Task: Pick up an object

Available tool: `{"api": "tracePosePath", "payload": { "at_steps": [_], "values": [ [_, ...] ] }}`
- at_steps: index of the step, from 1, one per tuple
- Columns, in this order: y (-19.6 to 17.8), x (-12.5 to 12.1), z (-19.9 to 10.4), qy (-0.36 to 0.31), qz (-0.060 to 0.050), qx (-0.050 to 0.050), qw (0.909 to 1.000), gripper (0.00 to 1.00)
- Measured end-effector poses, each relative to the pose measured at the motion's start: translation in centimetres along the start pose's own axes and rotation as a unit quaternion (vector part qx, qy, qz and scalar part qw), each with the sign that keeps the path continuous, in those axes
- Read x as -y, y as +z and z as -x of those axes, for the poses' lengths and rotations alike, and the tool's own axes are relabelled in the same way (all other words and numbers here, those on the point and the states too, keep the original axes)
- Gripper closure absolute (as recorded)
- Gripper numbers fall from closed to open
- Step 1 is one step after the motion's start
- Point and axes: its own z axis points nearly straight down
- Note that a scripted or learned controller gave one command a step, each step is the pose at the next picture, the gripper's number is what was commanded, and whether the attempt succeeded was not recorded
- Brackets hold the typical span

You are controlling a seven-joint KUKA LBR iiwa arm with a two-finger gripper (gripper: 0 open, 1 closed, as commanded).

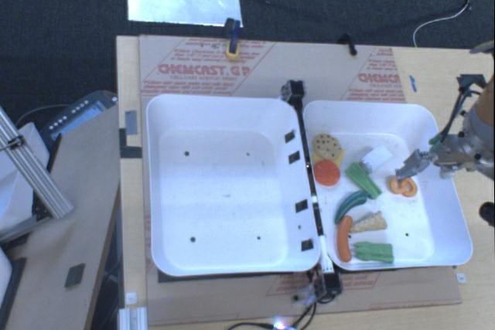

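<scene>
At the near edge of the right-hand shallow white plastic bin (445, 247) lies a green ridged toy vegetable (373, 251), with an orange-red toy sausage (344, 237) just beside it at nine o'clock. A pale yellow toy wedge (370, 222) sits slightly farther back, touching or nearly touching the sausage. Beyond these a curved dark green toy pod (351, 203) lies near a lighter green toy stalk (363, 179). A red round toy disc (327, 173) rests toward the divider, and a tan dotted toy biscuit (326, 144) lies just behind it. A small white block (377, 158) sits at the stalk's one o'clock.

The two-finger gripper (410, 166) reaches in from three o'clock, its arm cut off by the picture's edge. Its tip hangs just above or against an orange toy ring (403, 186); whether they touch is hard to make out. The fingers are too small and dark to judge, so it cannot be told whether they are spread or clenched, and nothing is seen between them.

The left-hand white bin (166, 243) lies at nine o'clock of the first, joined by a black hinged strip (304, 182).

Farther back, the brown sheet (255, 66) covering the worktop (128, 81) bears red print reading "CHEMCAST GP"; the smaller lines beneath are illegible, and the same print at the far right is too faint to read surely. A yellow clamp (232, 50) grips its far edge.
</scene>
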Motion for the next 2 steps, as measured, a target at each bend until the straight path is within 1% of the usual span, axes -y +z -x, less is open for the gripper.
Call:
{"api": "tracePosePath", "payload": {
  "at_steps": [1,2],
  "values": [
    [4.2,-3.9,-6.4,-0.003,0.000,-0.001,1.0000,0.00],
    [13.4,-8.4,-9.0,-0.002,0.000,-0.001,1.0000,0.00]
  ]
}}
